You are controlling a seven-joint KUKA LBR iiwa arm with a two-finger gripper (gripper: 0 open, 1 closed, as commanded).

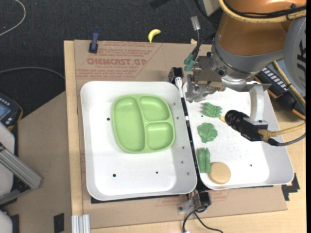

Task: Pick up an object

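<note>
- The green leaf (212, 109) lies in the right bin (265, 165), near the top of it and close to its left wall.
- My jaws hang just up and to the left of the leaf. They are over the top left corner of the right bin, next to where the two bins meet.
- I cannot tell if my jaws are apart or together. They are too small and dark to make out.
- I cannot tell if my jaws touch the leaf either.
- Just below the leaf lies a green lump (207, 131), a bit bigger and rounder. The two are near but not touching.
- Below the lump lie the green sticks (203, 159). They are long and thin and run along the left wall of the bin.
- A tan round thing (220, 173) lies flat just beside the bottom end of the sticks, near the bin's front rim.
- My arm (243, 57) comes in from the right. It is grey, with an orange band (262, 6) higher up, and it hides the top of the right bin.
- The left bin (97, 140) holds a green plate (143, 123) with three parts, one long and two small. The plate lies flat near the middle of the bin.
- The bins sit side by side on a brown board (121, 57) with red letters on it.
- A blue thing (94, 40) sits at the far edge of the board. A yellow thing (154, 34) lies just past that edge on the dark floor (48, 13).
</note>
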